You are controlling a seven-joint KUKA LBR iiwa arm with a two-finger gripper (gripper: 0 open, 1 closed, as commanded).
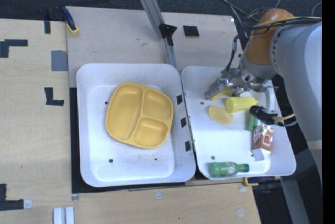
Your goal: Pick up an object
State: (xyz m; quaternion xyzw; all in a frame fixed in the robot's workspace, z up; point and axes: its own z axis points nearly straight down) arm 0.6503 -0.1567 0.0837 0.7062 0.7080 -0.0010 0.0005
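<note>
Looking down on the worktop (125,34), you see two shallow white bins with rounded corners side by side. Your left bin (91,160) carries a glossy yellow plastic tray (139,114), rounded-square, moulded into three compartments. Your right bin (282,163) holds the loose pieces: a pale yellow cylinder (241,103) lying on its side, a flat yellowish oval piece (220,114) just beside it, a small green bottle (227,168) lying along the near rim, an orange and white carton (262,140) by the right wall, and a slim green item (251,122) between carton and cylinder. Your gripper (219,88) sits low over the far part of the right bin, near the cylinder; you cannot tell how its fingers stand, as the metal there is too cluttered. The worktop is pale wood board with dark tape patches, and grey carpet lies beyond it.
</note>
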